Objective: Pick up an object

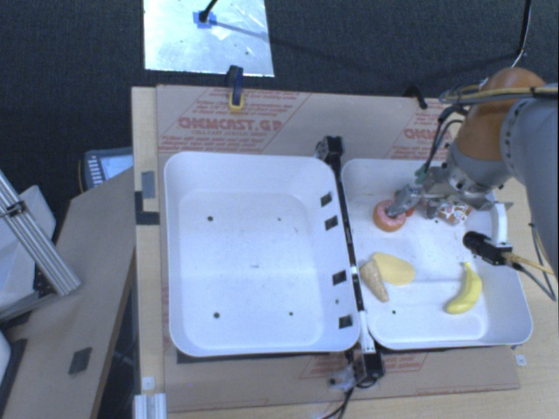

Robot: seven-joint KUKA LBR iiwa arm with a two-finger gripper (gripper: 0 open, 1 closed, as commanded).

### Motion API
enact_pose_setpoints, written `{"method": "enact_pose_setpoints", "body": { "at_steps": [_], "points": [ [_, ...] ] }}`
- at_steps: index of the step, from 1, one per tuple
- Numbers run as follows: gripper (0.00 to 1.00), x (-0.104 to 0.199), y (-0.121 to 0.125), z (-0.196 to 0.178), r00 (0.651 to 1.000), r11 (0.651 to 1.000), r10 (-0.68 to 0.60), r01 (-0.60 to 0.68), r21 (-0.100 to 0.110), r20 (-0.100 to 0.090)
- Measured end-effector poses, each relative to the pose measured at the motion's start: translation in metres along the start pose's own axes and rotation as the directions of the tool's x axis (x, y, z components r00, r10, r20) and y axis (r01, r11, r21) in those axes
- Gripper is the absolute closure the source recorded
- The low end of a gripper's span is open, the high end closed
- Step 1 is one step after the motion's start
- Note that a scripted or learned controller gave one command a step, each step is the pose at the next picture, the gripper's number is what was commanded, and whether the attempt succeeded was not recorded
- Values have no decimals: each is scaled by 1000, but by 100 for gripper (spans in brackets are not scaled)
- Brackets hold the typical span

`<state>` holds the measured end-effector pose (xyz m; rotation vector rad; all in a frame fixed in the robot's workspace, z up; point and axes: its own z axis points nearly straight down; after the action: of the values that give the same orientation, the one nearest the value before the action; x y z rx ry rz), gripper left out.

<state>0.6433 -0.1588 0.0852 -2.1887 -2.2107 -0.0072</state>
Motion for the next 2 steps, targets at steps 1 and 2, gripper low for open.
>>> {"method": "enact_pose_setpoints", "body": {
  "at_steps": [1,2],
  "points": [
    [0,-1,-2,0,1000,1000,2,-2,-5,-1],
    [0,-6,-2,0,1000,1000,-2,2,-1,-1]
  ]
}}
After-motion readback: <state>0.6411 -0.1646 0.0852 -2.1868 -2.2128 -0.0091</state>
